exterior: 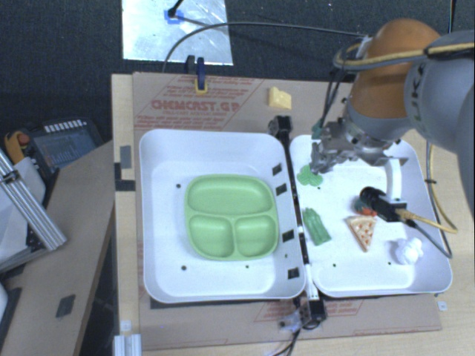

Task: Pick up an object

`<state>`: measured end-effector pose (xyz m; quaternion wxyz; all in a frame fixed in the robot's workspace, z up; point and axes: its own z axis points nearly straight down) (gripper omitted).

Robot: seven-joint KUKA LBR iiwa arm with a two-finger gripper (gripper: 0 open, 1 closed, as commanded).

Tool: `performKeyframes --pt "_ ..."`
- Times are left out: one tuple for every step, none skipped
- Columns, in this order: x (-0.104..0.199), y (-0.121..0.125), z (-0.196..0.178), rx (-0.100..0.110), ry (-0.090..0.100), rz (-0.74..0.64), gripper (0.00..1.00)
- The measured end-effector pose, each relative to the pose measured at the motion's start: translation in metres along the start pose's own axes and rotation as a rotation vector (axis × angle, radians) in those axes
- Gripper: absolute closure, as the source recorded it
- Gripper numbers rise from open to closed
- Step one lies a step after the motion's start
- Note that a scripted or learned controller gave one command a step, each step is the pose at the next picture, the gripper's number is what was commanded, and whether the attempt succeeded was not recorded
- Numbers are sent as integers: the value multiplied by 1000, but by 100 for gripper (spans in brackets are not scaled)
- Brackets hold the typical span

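My gripper point(320, 162) hangs over the far left part of the right bin point(430, 273), with the grey arm and its orange band behind it. Right below its tip lies a small green leafy piece point(307, 175), partly covered by the gripper. Whether the tip touches the piece cannot be told. Nearer the front lie a flat dark green strip point(315, 226), an orange pizza-slice toy point(363, 231) and a white crumpled lump point(407, 251).
The left bin point(159, 199) holds a pale green divided plate point(229, 215). A yellow cheese-like wedge point(280, 97) sits on the cardboard behind the bins. A black divider with clips point(291, 199) runs between the two bins.
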<state>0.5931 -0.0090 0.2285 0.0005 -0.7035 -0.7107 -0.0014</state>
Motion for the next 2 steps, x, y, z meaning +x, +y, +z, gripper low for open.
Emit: performKeyframes --pt "44 -19 -1 1 -1 1 100" --pt "98 -28 -9 0 0 0 100"
